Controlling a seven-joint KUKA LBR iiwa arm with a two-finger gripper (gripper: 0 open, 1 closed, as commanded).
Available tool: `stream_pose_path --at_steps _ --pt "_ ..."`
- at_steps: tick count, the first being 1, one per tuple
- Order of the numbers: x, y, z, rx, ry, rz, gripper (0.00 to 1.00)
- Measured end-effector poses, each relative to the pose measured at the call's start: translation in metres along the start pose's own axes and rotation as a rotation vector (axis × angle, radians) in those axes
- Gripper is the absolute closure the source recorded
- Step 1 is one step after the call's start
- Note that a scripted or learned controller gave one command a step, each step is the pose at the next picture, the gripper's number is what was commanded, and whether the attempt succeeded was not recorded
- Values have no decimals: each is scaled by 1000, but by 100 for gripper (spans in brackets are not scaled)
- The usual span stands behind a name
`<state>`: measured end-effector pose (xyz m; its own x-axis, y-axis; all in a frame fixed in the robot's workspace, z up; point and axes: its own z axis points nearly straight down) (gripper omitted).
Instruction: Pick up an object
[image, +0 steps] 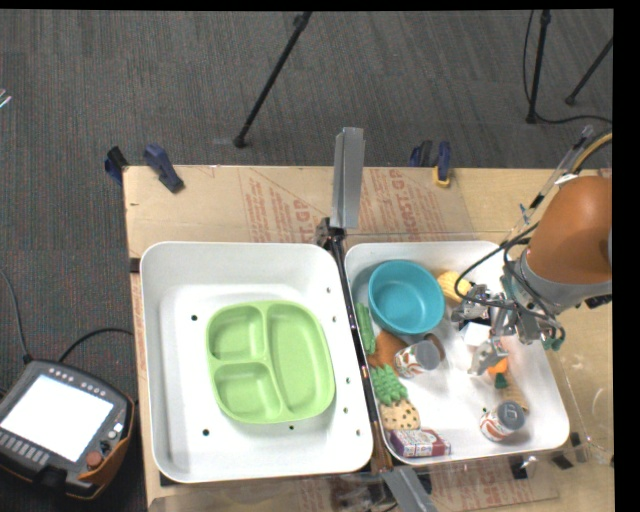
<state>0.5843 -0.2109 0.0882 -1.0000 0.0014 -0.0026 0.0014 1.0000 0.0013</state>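
Note:
The right bin (530, 400) holds several small objects. A blue bowl (405, 297) sits at its back left with a yellow item (452, 287) beside it. Nearer the front lie a grey cup (426, 353) on its side, a green toy (385, 383), a speckled tan piece (402, 413), a small box (421, 442) and a round little can (505, 420). My gripper (488, 358) hangs low over the bin's middle right, just above a small orange item (499, 371). Nothing shows plainly as held.
The left bin (170, 290) carries a green divided plate (270, 360). A grey upright post (347, 180) stands behind the seam between the bins. Clamps (160, 165) grip the bench's back edge. A handheld screen unit (55, 420) lies on the floor at lower left.

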Motion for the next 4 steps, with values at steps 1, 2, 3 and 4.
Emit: stream_pose_path --at_steps 1,2,3,4 --pt "-19 43 -1 13 0 96 0" --pt "64 -5 1 2 3 63 0" --pt "50 101 1 -4 4 88 0" --pt "94 121 1 0 4 241 0"
